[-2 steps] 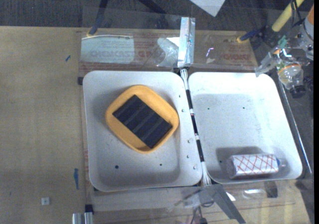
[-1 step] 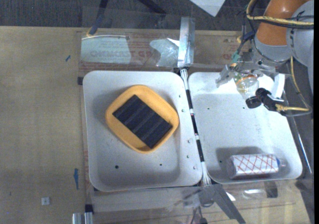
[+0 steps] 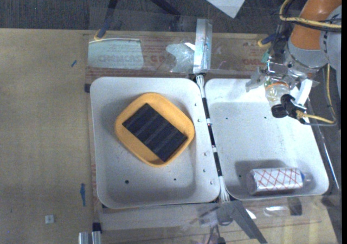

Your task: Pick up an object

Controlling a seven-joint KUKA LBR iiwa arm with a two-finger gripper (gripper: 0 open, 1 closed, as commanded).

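Pincer [image 3: 282, 90] state indeterminate, poised over right bin [image 3: 238, 129] back corner, well apart from red-checked tube [image 3: 275, 179] lying flat at front wall; yellow-rimmed dark pad [image 3: 154, 129] centred in left bin [image 3: 103, 183].

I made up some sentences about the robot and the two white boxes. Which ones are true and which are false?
1. The orange tray lies in the left bin. True.
2. The red-and-white tube lies in the left bin. False: it lies in the right bin.
3. The gripper is over the right bin's far end. True.
4. The gripper touches the tube. False: they are well apart.
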